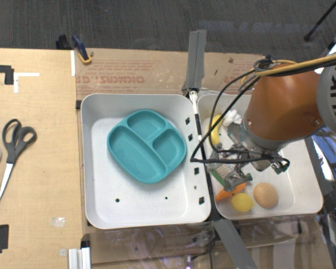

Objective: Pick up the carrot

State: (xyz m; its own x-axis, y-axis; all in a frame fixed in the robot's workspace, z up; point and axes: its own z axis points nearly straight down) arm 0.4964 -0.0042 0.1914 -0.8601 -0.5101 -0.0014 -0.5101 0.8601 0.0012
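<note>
There are 2 white bins [89, 167] side by side on the surface. 1 teal divided plate [147, 145] lies in the left bin. The right bin [308, 198] holds 1 carrot [224, 194], 1 lemon [242, 202], 1 brown egg [265, 195] and 1 banana [215, 129]. 1 pair of scissors [14, 144] lies near the surface's left edge.

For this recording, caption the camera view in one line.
End effector low over the carrot in the right bin, beside a lemon and egg.

Teal plate [147, 145], orange carrot [224, 194]
</note>
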